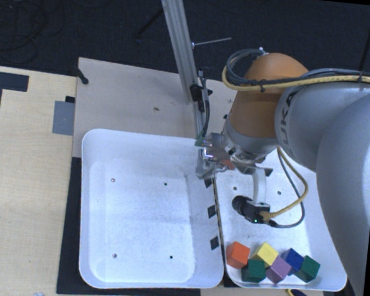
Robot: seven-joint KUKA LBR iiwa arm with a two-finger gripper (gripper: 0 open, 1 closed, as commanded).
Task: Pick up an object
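Several small coloured blocks lie huddled in the near corner of the right bin (326, 276): an orange one (238, 253), a yellow one (267, 253), a purple one (279, 268), a blue one (292, 260), a green one (309, 267) and a dark green one (254, 270). My gripper (205, 165) hangs over the far end of the divide between the two bins, well away from the blocks. I see nothing held in it.
The left bin (138, 205) sits beside the right one, and their rims meet along a line with black clips (212, 211). A slanted aluminium rail (183, 51) rises behind the gripper. The big grey arm covers the right bin's far right part.
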